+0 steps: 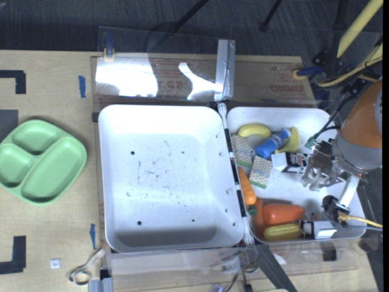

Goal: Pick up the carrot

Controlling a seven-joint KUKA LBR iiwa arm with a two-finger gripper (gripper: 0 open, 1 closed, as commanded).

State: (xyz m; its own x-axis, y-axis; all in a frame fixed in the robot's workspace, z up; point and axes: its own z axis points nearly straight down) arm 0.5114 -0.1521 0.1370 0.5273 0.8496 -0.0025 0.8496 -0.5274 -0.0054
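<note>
The carrot (246, 188) is a slim orange piece lying along the left wall of the right bin (304, 113), pointing toward the bin's front. My gripper (316, 176) hangs over the right half of that bin, well to the right of the carrot and apart from it. Nothing shows in its grasp. The grey arm with its orange band (364, 132) comes in from the right edge.
Around the carrot lie a checkered packet (261, 170), a banana (254, 129), a blue bottle (270, 143), an orange-red pepper (281, 213) and a yellow piece (282, 230). The left bin (164, 175) adjoins. A green divided plate (39, 160) sits far left.
</note>
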